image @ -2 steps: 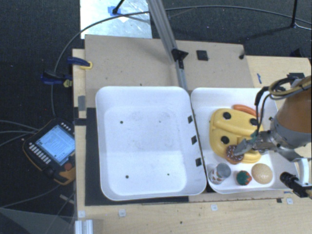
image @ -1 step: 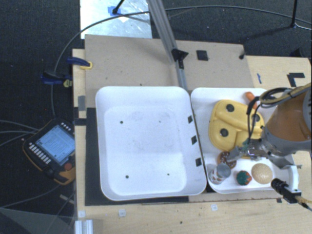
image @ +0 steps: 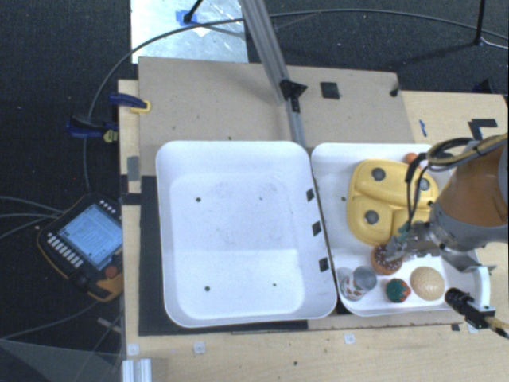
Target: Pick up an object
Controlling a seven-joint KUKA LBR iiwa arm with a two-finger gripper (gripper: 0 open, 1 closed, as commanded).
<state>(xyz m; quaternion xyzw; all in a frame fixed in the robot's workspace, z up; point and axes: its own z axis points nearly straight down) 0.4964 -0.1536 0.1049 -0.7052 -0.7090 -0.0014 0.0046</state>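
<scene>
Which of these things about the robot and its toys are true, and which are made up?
1. The toys lie in the right bin. True.
2. The yellow toy sits in the left bin. False: it is in the right bin.
3. The robot's hand is over the right bin. True.
4. The cream ball lies on the floor. False: it is in the right bin, beside the green ball.
</scene>
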